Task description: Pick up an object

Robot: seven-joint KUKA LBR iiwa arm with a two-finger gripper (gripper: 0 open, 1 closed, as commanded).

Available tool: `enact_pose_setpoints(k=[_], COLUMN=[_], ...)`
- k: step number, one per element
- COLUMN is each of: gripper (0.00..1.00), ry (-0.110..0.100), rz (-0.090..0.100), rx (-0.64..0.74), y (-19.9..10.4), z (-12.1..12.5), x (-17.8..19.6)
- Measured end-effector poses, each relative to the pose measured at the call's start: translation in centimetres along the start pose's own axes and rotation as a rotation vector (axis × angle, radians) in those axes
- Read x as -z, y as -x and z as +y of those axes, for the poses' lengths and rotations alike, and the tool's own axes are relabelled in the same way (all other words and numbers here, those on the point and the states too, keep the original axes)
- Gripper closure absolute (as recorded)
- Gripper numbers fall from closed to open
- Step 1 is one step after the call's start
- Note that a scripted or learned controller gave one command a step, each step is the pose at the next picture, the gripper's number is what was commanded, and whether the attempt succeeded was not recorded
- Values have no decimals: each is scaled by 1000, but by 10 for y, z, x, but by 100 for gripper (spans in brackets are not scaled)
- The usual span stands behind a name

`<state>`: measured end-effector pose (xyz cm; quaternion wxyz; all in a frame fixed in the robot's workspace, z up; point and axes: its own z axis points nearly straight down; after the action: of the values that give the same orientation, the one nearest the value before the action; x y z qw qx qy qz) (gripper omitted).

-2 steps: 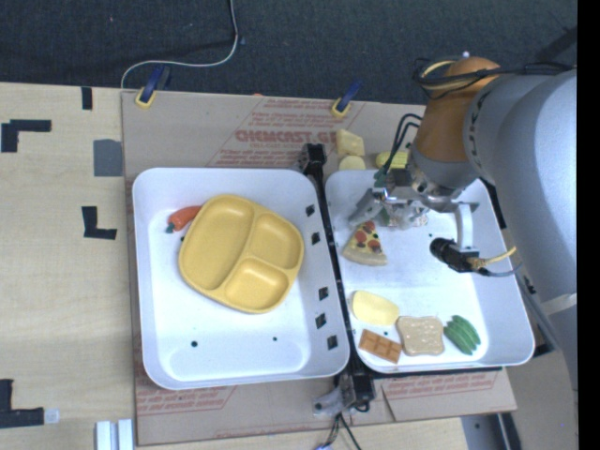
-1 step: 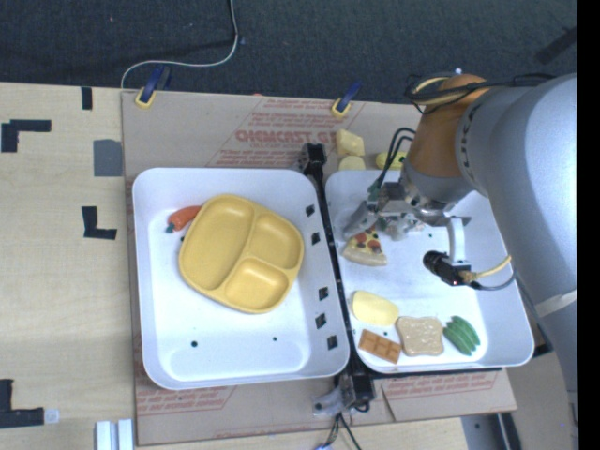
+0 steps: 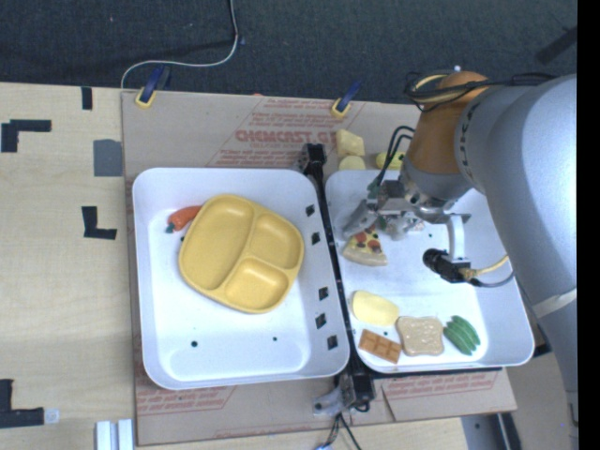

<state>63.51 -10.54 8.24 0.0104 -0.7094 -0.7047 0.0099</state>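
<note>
Your gripper (image 3: 361, 221) sits low over the right bin (image 3: 497, 298), near its left wall, fingers spread and pinching nothing. The pizza slice (image 3: 366, 249) lies just beneath them, which suggests it is your target. The remaining toy food is grouped along the bin's front edge.

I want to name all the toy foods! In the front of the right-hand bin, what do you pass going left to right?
Pale yellow oval toy food → brown waffle-patterned toy square → tan toast-shaped toy slice → green ridged toy vegetable.
</note>
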Motion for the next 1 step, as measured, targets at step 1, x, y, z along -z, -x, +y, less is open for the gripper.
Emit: enact_pose_setpoints(k=[1], gripper=[0], ry=[18], rz=[-3], rx=[4], y=[-1], z=[-5], x=[1])
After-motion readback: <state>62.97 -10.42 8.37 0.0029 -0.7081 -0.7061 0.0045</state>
